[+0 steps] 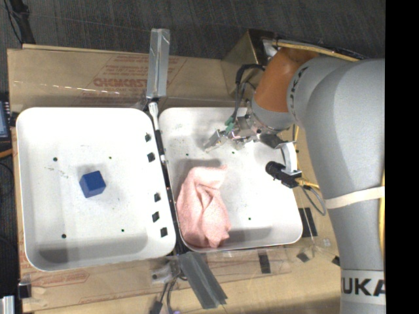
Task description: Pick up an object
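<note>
A crumpled pink cloth lies in the right bin, against its left wall and near the front. A small blue cube sits in the left bin, left of its middle. My gripper hangs over the back part of the right bin, a short way behind the cloth and apart from it. The grey arm with its orange band comes in from the right and covers the bin's back right corner.
A grey metal divider bar runs back from between the two bins. A black cable fitting juts from the arm over the right bin's right side. Brown cardboard lies under and behind the bins.
</note>
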